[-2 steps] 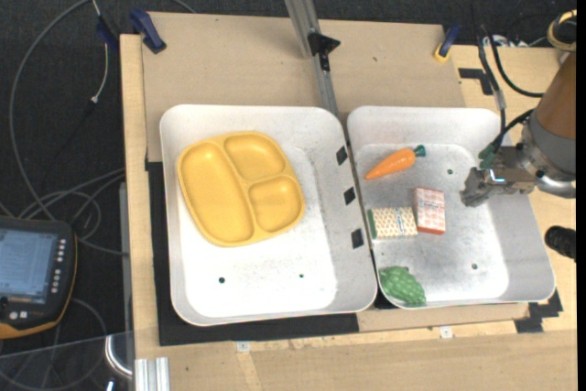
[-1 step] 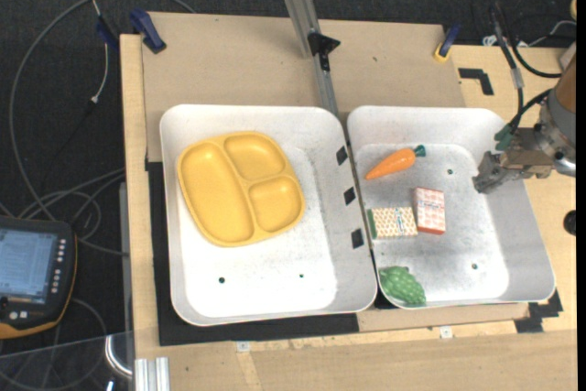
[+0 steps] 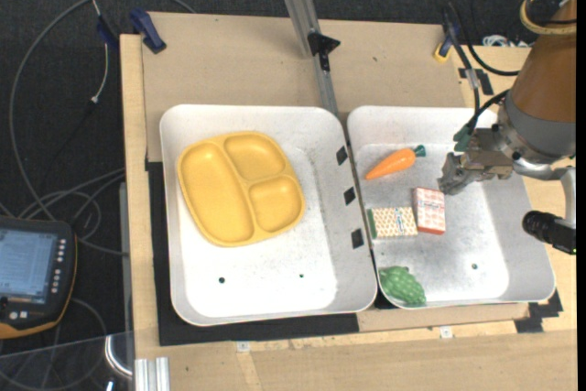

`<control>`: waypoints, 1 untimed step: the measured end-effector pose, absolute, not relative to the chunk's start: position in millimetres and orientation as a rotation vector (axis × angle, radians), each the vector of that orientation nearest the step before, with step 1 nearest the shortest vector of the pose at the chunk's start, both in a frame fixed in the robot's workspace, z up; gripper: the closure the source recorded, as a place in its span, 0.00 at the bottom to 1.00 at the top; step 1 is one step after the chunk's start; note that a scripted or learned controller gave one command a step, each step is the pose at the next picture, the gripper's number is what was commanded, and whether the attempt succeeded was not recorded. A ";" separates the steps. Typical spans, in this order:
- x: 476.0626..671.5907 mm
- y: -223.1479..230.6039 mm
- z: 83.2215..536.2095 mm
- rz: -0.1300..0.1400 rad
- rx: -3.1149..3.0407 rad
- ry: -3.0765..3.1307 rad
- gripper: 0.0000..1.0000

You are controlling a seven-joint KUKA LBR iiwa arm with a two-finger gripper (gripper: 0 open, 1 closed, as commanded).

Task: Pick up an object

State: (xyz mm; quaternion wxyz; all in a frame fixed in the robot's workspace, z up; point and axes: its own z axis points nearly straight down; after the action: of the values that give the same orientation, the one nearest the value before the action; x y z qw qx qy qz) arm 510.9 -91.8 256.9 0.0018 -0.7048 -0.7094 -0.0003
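Camera view looks down on two white bins set side by side on a wooden bench. Left bin [image 3: 183, 270] holds a yellow divided plate [image 3: 240, 186] with three compartments, lying toward its upper left. Right bin [image 3: 494, 275] holds four things: an orange toy carrot [image 3: 394, 162] with a green top near the upper left, a small red and white box [image 3: 429, 211] in the middle, a pale patterned box [image 3: 394, 222] just beside it on the left, and a green leafy toy [image 3: 402, 285] at the lower left corner. Print on both boxes is too small to read. The gripper [image 3: 455, 180] hangs over the right bin's upper part, to the right of the carrot and above the red and white box, with nothing seen between its tips; whether they are parted or closed cannot be told. A tablet [image 3: 32, 275] with a lit screen lies on the floor at far left.
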 end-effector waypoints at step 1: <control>506.6 -36.6 242.7 0.000 -2.210 -2.225 1.00</control>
State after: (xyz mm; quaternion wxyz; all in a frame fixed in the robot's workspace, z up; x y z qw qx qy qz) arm 506.6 -36.6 242.7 0.0028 -0.7047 -0.7095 0.0000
